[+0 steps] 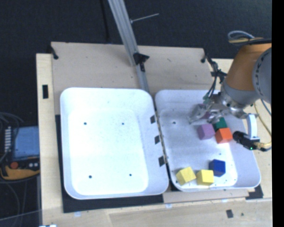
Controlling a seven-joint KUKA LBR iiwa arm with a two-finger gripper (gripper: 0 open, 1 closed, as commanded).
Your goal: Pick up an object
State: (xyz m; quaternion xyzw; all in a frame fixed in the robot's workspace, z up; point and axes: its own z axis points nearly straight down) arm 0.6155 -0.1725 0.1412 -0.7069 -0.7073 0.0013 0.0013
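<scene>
Purple block, orange block

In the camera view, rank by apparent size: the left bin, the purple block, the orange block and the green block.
1. left bin, by far the largest.
2. purple block and orange block: look about alike, so no ranking between them.
3. green block: smallest showing, but partly hidden under the arm, so unsure.

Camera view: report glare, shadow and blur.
Camera view: the left bin is washed out by glare, nearly featureless; the right bin looks greyer, dimmer; the gripper is smeared, its outline soft; the blocks stay fairly sharp; the surroundings are almost black.
</scene>
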